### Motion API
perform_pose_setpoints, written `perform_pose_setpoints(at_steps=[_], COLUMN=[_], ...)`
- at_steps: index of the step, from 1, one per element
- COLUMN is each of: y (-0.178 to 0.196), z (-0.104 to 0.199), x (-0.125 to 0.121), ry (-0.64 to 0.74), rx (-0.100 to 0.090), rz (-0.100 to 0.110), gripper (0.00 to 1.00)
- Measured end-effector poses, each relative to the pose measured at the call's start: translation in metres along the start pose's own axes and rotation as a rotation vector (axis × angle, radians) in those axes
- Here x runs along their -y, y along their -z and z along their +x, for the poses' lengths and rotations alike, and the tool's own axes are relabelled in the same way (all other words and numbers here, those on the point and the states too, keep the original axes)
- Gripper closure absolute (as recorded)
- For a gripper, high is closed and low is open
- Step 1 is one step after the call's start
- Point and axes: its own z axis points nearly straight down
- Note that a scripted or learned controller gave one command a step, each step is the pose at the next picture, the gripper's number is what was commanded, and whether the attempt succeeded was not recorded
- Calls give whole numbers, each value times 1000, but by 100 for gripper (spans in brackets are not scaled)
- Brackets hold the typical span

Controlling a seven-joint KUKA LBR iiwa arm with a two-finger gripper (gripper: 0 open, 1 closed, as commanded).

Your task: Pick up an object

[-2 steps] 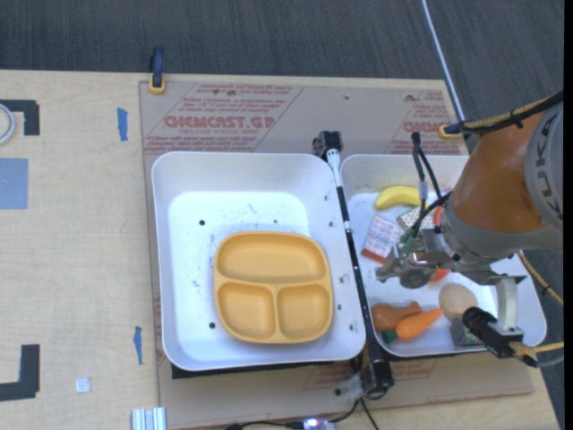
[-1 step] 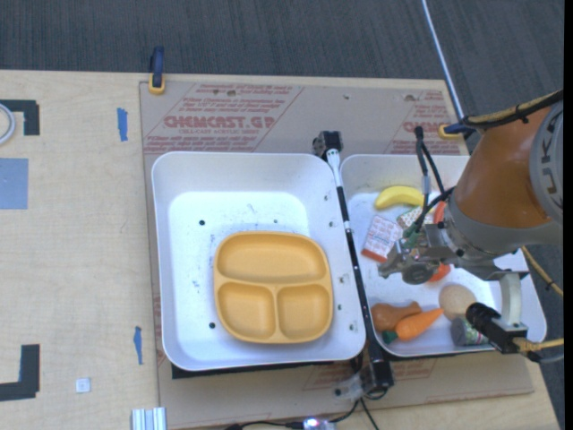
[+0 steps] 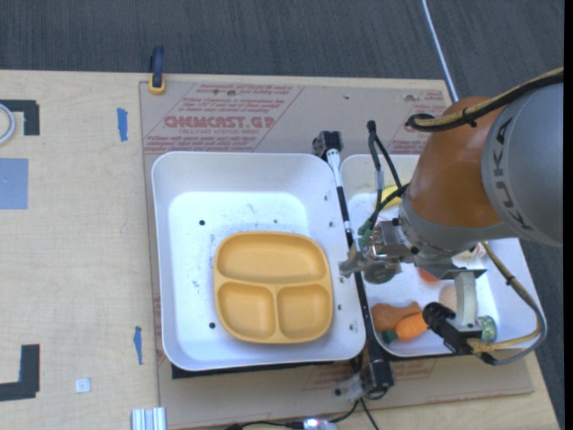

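My gripper [image 3: 383, 260] hangs low over the left part of the right bin [image 3: 506, 267], close to the wall shared by the two bins. The grey and orange wrist hides most of it. Just in front of it, at the bin's near left corner, lies an orange carrot-like toy [image 3: 410, 326] with a tan piece [image 3: 388, 314] against its left end. A small red-orange thing [image 3: 428, 276] peeks out from under the wrist, to the gripper's right. Nothing shows between the gripper's metal parts.
The left bin [image 3: 179, 240] holds a yellow divided plate [image 3: 271, 286] in its near right part. The arm covers much of the right bin. Black cables [image 3: 376, 155] run up along the divider behind the gripper.
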Motion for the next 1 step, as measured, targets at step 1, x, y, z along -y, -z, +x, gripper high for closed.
perform_pose_setpoints(at_steps=[1], y=[-24], z=[-108], x=[1], ry=[-2], rx=[0], rz=[4], gripper=[100])
